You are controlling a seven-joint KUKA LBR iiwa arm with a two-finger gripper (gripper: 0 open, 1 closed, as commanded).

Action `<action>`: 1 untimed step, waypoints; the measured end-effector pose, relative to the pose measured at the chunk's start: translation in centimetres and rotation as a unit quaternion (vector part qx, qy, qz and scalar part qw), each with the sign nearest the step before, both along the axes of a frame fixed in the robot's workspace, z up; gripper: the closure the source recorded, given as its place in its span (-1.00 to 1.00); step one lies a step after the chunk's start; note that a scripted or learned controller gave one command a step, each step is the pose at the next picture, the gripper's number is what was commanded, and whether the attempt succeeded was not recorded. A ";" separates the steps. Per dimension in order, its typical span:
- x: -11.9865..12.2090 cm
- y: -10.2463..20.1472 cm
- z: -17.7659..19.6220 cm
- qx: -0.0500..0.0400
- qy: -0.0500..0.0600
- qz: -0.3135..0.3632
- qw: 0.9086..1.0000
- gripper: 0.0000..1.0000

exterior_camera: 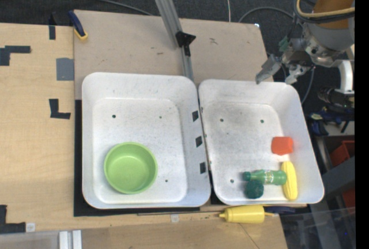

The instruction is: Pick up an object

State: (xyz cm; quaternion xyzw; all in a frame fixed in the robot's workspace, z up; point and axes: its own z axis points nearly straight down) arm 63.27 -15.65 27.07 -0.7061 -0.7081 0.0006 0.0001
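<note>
Two white bins sit side by side on my bench, and the pickable items are split between them. My left bin (95, 127) carries a lime green bowl (131, 168) near its front left corner, upright and open side up. My right bin (300, 121) has its things bunched toward the front right: an orange block (282, 145) close to the right wall, a yellow banana-shaped piece (289, 180) in front of it, a green bottle (264, 177) lying on its side with one end touching the yellow piece, and a dark green lump (253, 188) right against the bottle's front. I can read no label or writing on any of them — the bottle is too small to make out print. Just outside the right bin's front rim lies a yellow bottle (244, 214) on the bench. My gripper (279, 71) hangs by the right bin's back right corner, well apart from every object; its two fingers stand spread with a clear gap between them and nothing in it. A grey pole (166, 6) slants down to the seam between the bins, and a blue and yellow clamp (78, 26) sits at the board's back left corner.
</note>
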 end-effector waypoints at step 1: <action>0.0 0.0 0.0 0.000 0.000 0.000 1.000 -1.00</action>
